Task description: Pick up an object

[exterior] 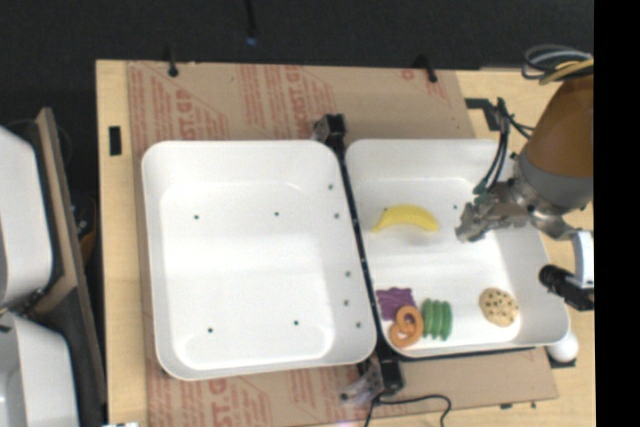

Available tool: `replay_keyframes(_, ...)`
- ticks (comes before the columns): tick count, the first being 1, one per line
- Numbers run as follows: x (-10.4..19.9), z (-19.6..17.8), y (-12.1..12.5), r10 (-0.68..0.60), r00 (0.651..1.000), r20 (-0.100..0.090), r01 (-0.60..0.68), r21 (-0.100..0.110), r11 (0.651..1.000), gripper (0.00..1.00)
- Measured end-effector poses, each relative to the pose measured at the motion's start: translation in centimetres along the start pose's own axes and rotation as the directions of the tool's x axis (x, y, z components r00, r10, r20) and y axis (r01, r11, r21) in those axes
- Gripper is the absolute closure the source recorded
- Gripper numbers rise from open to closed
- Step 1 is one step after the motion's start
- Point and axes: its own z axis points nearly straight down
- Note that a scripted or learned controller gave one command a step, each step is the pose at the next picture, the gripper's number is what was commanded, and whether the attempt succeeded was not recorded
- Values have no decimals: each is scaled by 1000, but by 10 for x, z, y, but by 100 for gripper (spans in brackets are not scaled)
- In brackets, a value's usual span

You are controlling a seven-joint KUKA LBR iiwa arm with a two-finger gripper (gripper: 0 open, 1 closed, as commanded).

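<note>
I see the gripper (468, 227) just right of the banana (407, 219) — aperture I cannot tell — which looks light, smooth, rigid plastic; I'd grasp mid-curve.

Wooden bench (120, 245) — cardboard sheet (250, 105), two white bins (160, 245) side by side

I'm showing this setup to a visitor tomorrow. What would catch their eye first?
Probably the yellow banana in the middle of the right bin, with the gripper just to its right. Next, the colourful cluster along that bin's near edge: purple piece, orange ring, green piece and a cookie.
</note>
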Motion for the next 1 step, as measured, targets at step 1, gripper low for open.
replay_keyframes(1,7,-46,1,0,1000,0,0,1,1000,100)
